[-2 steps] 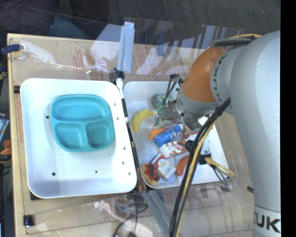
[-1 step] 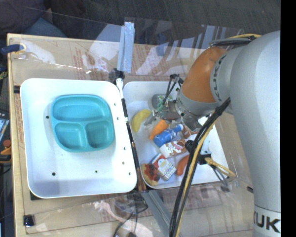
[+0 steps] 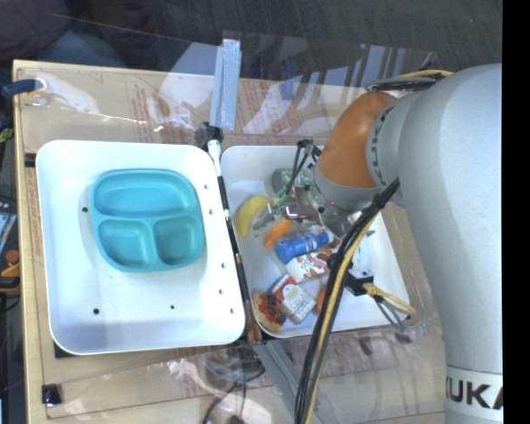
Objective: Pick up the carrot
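On a plywood bench [image 3: 115,104], the right bin [image 3: 247,170] crowds carrot [image 3: 278,232], banana [image 3: 250,213] and bottle [image 3: 302,244] beneath the gripper [image 3: 291,203], whose grip I cannot tell.

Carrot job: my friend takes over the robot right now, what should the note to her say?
Gripper: down inside the right bin, close above the carrot; its state can't be made out, so no grasp is confirmed.
Carrot: lying in the right bin, beside the yellow lemon and the blue bottle.
Other things: food packets at the bin's near end; a blue divided plate sits in the left bin.
Done: the arm has reached the carrot's spot.
Left: grip the carrot and lift it out.
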`<state>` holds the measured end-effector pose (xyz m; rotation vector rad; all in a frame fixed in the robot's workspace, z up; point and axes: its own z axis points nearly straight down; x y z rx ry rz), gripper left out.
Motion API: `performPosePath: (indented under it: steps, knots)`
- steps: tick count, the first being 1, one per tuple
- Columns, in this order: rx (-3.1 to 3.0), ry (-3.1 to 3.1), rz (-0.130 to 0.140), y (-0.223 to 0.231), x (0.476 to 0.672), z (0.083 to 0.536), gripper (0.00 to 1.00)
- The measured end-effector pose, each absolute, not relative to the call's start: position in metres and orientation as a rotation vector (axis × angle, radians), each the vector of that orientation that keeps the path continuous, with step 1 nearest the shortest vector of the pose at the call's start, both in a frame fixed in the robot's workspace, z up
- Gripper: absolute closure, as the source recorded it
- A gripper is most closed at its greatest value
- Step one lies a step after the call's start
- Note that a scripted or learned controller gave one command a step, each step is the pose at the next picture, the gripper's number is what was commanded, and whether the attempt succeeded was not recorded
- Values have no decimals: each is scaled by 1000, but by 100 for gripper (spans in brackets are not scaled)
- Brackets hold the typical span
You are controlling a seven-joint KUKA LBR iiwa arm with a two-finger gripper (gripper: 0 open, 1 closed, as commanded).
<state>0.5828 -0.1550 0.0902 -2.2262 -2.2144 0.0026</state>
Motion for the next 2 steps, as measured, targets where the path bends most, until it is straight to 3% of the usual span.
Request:
performPosePath:
  steps: [1, 2]
  knots:
    - [-2220, -2218, 6, -154, 582, 99, 100]
    - [-1934, -2474, 2, -94, 592, 208, 100]
